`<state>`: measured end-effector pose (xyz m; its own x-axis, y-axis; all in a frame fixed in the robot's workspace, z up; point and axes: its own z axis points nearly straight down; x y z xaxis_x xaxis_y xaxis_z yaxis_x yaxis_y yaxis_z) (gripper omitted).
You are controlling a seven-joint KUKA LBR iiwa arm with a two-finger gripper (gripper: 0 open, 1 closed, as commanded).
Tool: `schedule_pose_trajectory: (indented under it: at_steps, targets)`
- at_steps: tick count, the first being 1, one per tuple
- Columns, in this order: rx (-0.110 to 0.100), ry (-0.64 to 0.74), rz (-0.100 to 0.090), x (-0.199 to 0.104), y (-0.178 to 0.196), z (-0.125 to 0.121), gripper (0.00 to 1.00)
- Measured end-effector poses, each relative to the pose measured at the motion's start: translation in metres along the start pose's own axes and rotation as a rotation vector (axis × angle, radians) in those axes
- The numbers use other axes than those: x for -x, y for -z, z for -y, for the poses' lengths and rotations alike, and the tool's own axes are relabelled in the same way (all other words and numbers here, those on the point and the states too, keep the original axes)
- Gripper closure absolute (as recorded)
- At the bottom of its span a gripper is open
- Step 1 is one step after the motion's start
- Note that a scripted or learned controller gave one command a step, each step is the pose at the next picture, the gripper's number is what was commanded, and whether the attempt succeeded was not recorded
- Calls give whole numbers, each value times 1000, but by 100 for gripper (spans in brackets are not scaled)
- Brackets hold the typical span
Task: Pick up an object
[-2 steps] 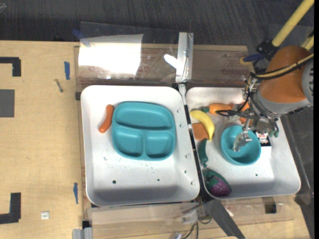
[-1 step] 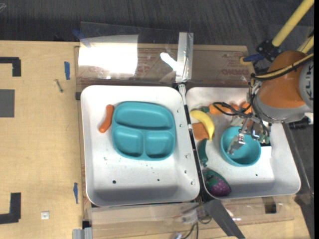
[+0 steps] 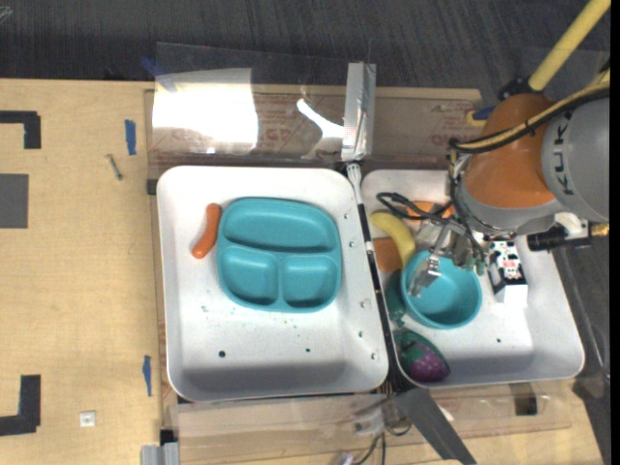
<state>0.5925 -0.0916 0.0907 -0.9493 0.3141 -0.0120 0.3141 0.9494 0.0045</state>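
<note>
Claw (image 3: 436,264) position: low inside the right bin (image 3: 542,347), over the near-left rim of the teal bowl (image 3: 455,303), hung from the grey arm (image 3: 523,163) reaching in from the right. Apart or together: cannot tell, metal parts blurred against the bowl wall. Nothing visibly clamped, so no hold claimed.

Candidate targets, right bin:
- teal bowl, mid-bin, upright, mouth open to the camera. Closest to the claw; judged the likely object, with the rim as the only thin edge to pinch, which would explain the off-centre placement.
- banana (image 3: 392,229), just beside the bowl toward the bin's far-left corner, lying along the wall.
- orange piece (image 3: 387,253), tucked between banana and bin wall; identity unclear.
- purple grapes (image 3: 424,359), near corner, below the bowl, touching or nearly touching its base.
- small white printed card (image 3: 506,264), right of the bowl, under the wrist.

Left bin (image 3: 291,356): teal divided tray (image 3: 281,250) in the middle, orange stick-shaped item (image 3: 205,232) against its left edge. Well apart from the claw; judged out of play for this try.

Both bins side by side on the bench (image 3: 68,308).

Risks, judged: crowding on the bowl's left side, so possible bump of banana during descent; smooth curved rim, so likely slip unless gripped squarely. Task not yet done: every object resting in a bin.
</note>
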Motion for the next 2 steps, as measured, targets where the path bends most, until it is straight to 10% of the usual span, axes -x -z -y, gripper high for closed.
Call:
schedule_pose_trajectory:
  at_steps: [1,2]
  targets:
    - [-3,128,-5,-53,39,39,0]
    - [-2,170,-5,45,63,17,0]
